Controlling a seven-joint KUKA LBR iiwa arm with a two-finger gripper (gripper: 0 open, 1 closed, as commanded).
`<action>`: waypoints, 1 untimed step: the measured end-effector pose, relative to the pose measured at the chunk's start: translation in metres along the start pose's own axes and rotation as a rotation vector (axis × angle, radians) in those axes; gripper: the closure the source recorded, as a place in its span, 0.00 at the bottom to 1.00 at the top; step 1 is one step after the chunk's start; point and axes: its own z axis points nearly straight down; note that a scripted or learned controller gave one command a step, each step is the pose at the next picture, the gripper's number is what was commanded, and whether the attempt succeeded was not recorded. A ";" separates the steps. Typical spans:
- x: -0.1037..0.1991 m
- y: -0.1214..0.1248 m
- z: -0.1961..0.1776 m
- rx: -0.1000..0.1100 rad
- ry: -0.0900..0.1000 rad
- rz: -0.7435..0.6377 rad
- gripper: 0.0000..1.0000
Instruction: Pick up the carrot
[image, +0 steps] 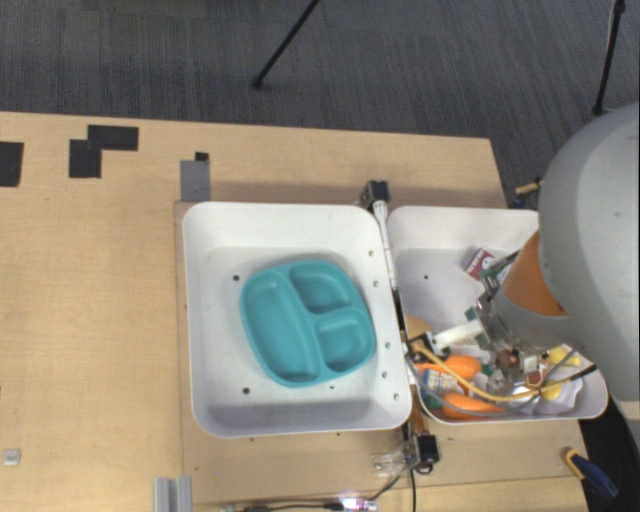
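Gripper (508, 362) was low in the right bin (440, 250), over clutter beside the carrot (466, 404) (near edge). Finger state: cannot tell. Teal tray (306, 322) sat in the left bin (215, 300).

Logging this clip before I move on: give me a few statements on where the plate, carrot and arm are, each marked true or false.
1. The teal divided plate lies in the left bin. True.
2. The carrot lies on the teal divided plate. False: it lies among clutter in the right bin.
3. The arm is over the right bin. True.
4. The gripper hangs above the left bin. False: it is low in the right bin, near the carrot.
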 end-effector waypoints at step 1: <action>0.003 -0.001 -0.011 0.003 0.003 -0.021 1.00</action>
